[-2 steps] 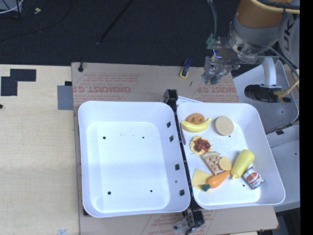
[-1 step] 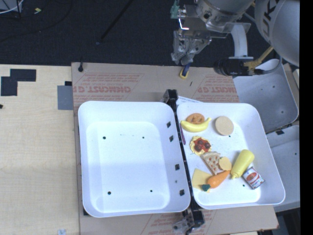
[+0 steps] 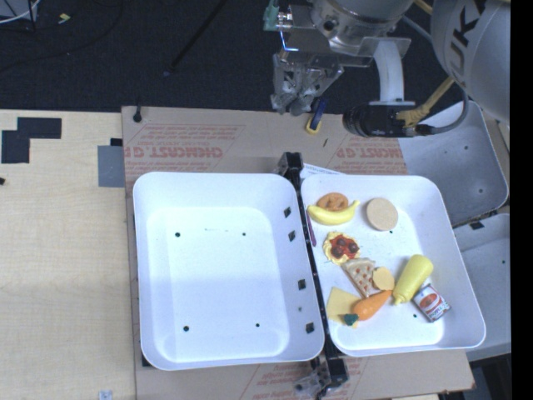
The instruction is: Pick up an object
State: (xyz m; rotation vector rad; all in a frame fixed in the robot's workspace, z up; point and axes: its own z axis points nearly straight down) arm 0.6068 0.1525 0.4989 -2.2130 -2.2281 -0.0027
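Observation:
My gripper (image 3: pixel 300 102) hangs high above the bench, beyond the far edge of both bins and over the cardboard. The right bin (image 3: pixel 466 307) holds several toy foods. A banana (image 3: pixel 333 215) lies by a brown doughnut (image 3: pixel 332 200), with a tan round biscuit (image 3: pixel 382 214) to their right. Below them are a small pizza (image 3: pixel 342 247), a waffle slice (image 3: pixel 360 273), a cheese wedge (image 3: pixel 338 301), a carrot (image 3: pixel 372 304), a yellow bottle (image 3: pixel 413 277) and a red can (image 3: pixel 430 302). A small yellow and blue piece (image 3: pixel 314 124) shows just under the gripper; what it is, I cannot tell.
The left bin (image 3: pixel 146 265) sits beside the right one, joined by a black divider (image 3: pixel 301 248). Both rest on a cardboard sheet (image 3: pixel 200 144) on the wooden bench (image 3: pixel 58 248). The arm's grey body (image 3: pixel 466 32) fills the upper right.

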